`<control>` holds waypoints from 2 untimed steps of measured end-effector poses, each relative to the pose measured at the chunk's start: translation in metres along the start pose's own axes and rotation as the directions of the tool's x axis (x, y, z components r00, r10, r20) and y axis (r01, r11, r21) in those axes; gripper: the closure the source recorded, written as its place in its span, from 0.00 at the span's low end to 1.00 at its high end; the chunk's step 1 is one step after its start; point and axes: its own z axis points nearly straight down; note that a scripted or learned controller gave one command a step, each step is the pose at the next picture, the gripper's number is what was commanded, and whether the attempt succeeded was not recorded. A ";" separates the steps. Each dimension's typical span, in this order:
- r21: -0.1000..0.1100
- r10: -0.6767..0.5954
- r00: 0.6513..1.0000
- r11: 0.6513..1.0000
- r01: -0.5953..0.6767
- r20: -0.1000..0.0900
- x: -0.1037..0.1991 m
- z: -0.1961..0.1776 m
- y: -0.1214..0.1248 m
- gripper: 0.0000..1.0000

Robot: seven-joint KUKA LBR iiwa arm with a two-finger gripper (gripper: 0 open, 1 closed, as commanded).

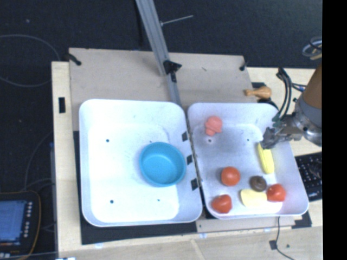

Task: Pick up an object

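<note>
Over the right bin's (244, 112) right-hand edge, the gripper (269, 141) hangs at the top end of a small yellow piece (265, 160), banana-like, lying lengthwise along that wall. Cannot tell whether the tool is spread or closed; its tip is dark and blurred, and nothing shows clamped in it. Yellow piece looks the likely target, being right under the tip. Judging by look: toy plastic fruit, so light, stiff, hollow, smooth-skinned and apt to slip or roll out of a pinch. Not fragile. Best hold would be across its short width near the middle, where it is narrow; its closeness to the bin wall may leave little room on that side. Other candidates in the same bin: a pink lumpy piece (213, 125) near the back-left corner, a red tomato-like ball (230, 176) mid-floor, another red one (222, 203) at the front-left corner, a third red ball (276, 193) near the front-right corner, with a dark brown round piece (258, 183) and a pale yellow block (252, 198) touching or nearly touching it. That front cluster is crowded; round ones would roll away from a shallow pinch. Left bin (97, 118) holds a blue bowl (161, 163) towards its right edge, too wide for a pinch except at the rim.
</note>
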 end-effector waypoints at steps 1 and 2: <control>0.006 -0.003 1.000 1.000 0.003 -0.001 -0.001 -0.006 0.001 1.00; 0.006 -0.006 1.000 1.000 0.006 -0.003 0.058 -0.015 0.020 1.00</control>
